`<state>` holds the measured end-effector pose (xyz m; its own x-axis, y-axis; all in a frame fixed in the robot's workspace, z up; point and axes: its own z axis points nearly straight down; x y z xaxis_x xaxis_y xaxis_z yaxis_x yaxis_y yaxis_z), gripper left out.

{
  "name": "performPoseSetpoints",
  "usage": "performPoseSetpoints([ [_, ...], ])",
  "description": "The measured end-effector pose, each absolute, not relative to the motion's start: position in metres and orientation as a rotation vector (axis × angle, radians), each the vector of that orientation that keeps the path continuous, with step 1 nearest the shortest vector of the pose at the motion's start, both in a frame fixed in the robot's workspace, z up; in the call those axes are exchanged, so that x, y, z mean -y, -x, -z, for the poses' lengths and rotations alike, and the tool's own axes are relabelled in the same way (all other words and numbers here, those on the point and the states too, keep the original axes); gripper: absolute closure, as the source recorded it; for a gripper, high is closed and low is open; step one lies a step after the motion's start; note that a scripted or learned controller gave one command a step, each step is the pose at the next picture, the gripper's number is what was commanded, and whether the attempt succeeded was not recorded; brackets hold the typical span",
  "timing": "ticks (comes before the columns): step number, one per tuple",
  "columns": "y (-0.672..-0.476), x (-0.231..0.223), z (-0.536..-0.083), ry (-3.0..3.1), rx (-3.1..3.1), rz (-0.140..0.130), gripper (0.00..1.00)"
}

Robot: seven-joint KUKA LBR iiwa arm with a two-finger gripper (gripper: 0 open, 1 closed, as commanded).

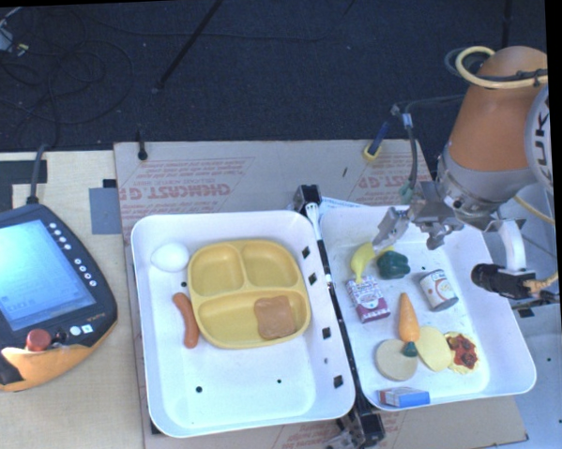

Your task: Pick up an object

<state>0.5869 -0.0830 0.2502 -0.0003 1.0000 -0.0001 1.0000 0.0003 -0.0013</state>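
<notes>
Two bins sat side by side on the worktop (213, 175), the left bin (166, 366) carrying a yellow tray (229, 268) with a brown slab (275, 317) in one compartment, a sausage (187, 319) just beside the tray and a white egg (169, 257) near its corner. The right bin (514, 366) held the clutter that a pick could draw from: a banana (362, 260) touching a green piece (392, 265), a carton (368, 299), a can (437, 289), a carrot (408, 317) and a pizza slice (463, 350), packed close (which I judged would make a clean grasp harder). The arm (496, 114) leaned in from the right so that the end effector (414, 226) hung over that bin's far side, just above the banana and the green piece, its fingers spread apart and nothing between them. Nothing was lifted yet. The arm's upper part was cut off by the frame, and the carton's label was too small to read.
</notes>
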Motion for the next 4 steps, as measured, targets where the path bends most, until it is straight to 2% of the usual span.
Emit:
performPoseSetpoints([
  [1, -0.579, 0.097, -0.094, 2.221, 2.217, -0.003, 0.00],
  [2, -0.643, 0.097, -0.087, 2.222, 2.217, -0.003, 0.00],
  [3, -0.641, 0.098, -0.096, 2.216, 2.204, -0.014, 1.00],
  [4, -0.614, 0.038, -0.214, 2.219, 2.222, -0.001, 1.00],
])
